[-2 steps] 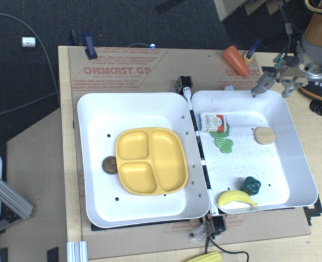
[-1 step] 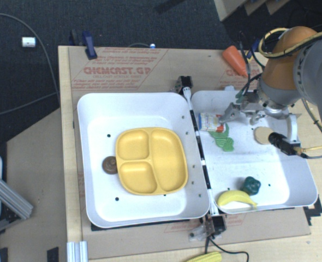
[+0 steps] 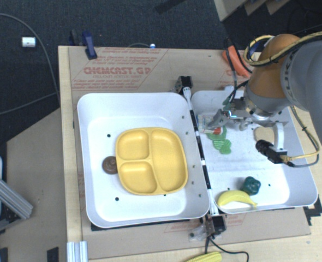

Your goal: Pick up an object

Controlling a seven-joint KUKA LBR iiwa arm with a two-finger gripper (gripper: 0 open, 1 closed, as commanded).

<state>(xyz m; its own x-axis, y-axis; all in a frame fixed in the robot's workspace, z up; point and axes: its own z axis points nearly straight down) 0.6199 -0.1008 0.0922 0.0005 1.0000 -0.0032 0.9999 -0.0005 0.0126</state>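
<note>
The gripper hangs low in the right bin, hard by its left wall; whether its jaws stand apart or together cannot be told from this slant, and nothing shows between them. A green object lies just at its five o'clock, with a small red piece right beside the tool. A dark teal object and a banana rest well apart at five o'clock, near the bin's front edge.

The risk, by this reading, is the wall: a descent this close to the divider could strike the rim or shove the green object aside rather than take it. Open floor lies toward three o'clock, though the arm crowds that side.

The left bin holds a yellow tray with a brown disc at its nine o'clock.
</note>
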